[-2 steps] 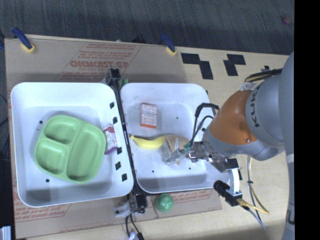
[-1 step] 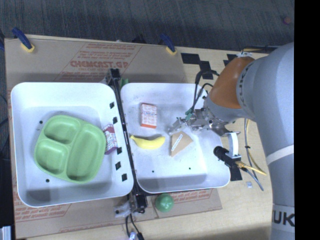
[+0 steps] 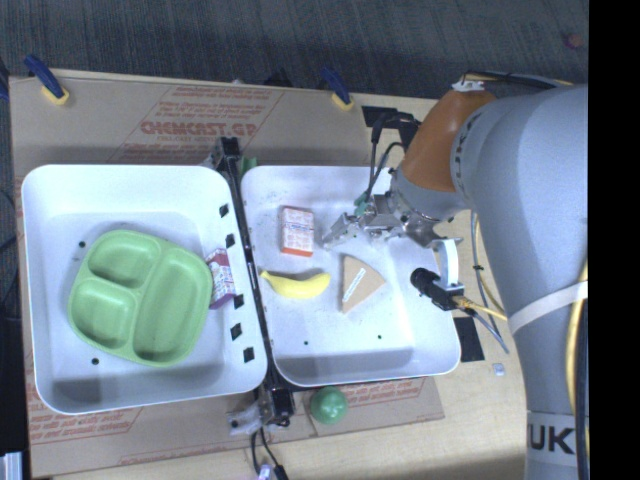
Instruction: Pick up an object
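Right bin (image 3: 430, 353): end effector (image 3: 338, 230), fingers apart and empty, beside orange box (image 3: 296, 231)

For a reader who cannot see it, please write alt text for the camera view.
A grey robot arm reaches from the right and holds its claw over the right bin, above a box, a banana and a wedge. The left bin holds a green tray.

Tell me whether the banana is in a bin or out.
In: the yellow plastic banana lies on the right white bin's floor, beside the tan wedge.
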{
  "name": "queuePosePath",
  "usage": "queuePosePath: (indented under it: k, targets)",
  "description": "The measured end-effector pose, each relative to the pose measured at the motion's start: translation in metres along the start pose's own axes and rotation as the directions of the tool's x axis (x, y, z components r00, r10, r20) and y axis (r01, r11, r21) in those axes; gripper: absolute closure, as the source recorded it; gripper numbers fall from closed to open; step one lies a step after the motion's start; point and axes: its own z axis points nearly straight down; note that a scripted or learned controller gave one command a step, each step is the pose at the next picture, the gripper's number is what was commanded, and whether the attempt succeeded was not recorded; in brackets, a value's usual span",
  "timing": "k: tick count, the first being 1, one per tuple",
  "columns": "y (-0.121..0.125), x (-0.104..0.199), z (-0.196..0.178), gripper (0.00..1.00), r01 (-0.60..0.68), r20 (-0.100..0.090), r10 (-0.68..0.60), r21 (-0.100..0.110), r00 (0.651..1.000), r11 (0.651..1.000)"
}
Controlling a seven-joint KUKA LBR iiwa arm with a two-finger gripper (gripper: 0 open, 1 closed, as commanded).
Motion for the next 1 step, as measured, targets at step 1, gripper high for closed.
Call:
queuePosePath:
  k: [1]
  targets:
    - [0.0002,-0.0001,-0.0103,1.00,0.004,0.001,-0.004,0.000,1.000,1.000]
